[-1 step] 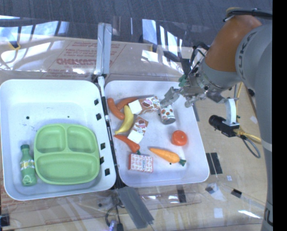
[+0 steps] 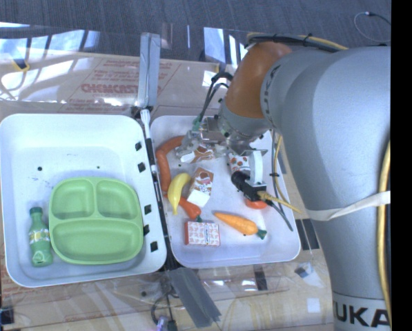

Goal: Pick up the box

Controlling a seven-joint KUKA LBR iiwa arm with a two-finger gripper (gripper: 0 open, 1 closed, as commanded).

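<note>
fingers point(image 2: 194, 142) over right bin point(image 2: 285, 250), box point(image 2: 202, 233) near carrot point(image 2: 239, 223)

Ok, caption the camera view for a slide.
KUKA arm's gripper low in right bin over toy food; box lies apart.

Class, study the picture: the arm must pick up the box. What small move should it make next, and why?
Probably slide the gripper toward the near edge of the right bin, then lower. It hangs over the bin's far end, by the sausage, while the flat patterned box lies apart at the near edge, past the banana and beside the carrot.
</note>
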